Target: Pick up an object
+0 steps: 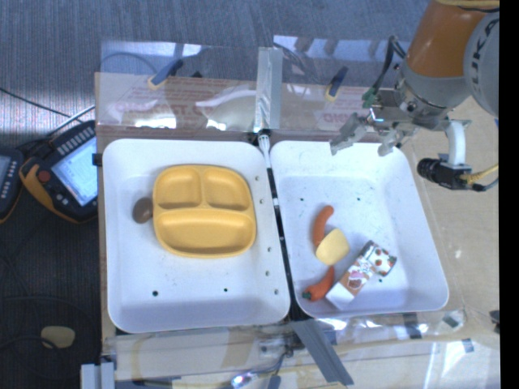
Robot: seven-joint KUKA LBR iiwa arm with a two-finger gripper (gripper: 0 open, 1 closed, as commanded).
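Two white bins sit side by side on grey carpet, the arm's upper part cut off at 1 o'clock. Its gripper (366, 138) hangs spread and empty over the right bin (409, 209), where an orange sausage (323, 222), yellow lump (332, 247) and patterned carton (362, 271) cluster at 5 o'clock. A brown object (143, 210) lies partly hidden beside the yellow divided plate (203, 210) in the left bin (122, 282).

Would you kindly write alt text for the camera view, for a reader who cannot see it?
A grey-and-orange robot arm holds its open gripper above the far edge of the right bin, which contains two orange sausages, a yellow piece and a small carton. The left bin holds a yellow divided plate with a small brown object beside it.
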